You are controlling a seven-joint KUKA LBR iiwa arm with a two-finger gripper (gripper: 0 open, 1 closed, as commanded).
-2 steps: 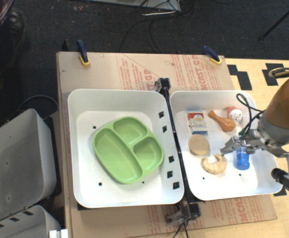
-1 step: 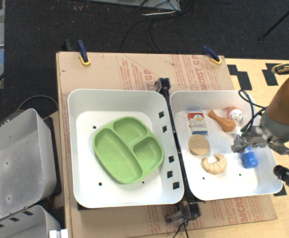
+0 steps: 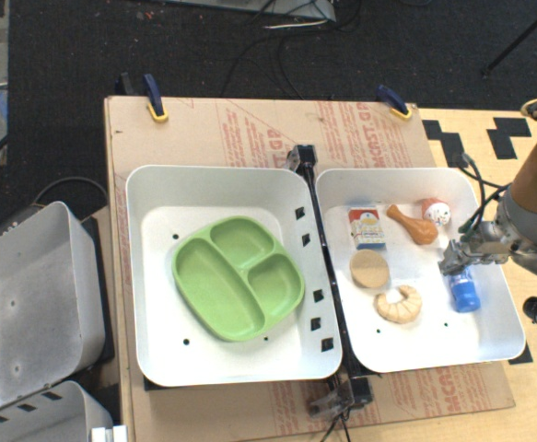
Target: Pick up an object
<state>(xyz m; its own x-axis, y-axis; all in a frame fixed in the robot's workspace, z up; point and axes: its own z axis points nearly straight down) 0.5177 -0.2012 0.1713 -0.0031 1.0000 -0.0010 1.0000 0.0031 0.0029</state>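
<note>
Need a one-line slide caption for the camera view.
Gripper poised over blue object in right bin; green divided plate sits in left bin.

I see two white bins (image 3: 148, 247) of smooth, slightly glossy plastic on a counter (image 3: 240, 127) of matt brown board with red print. The green divided plate (image 3: 238, 276) looks like smooth matt plastic. The blue bottle (image 3: 465, 293) looks like shiny plastic, and the tool (image 3: 460, 258) like dull grey metal.

A brown board table (image 3: 213, 132) carries two shallow white bins side by side, the left bin (image 3: 148, 274) and the right bin (image 3: 498, 334), clamps (image 3: 156, 98) at its far edge
</note>
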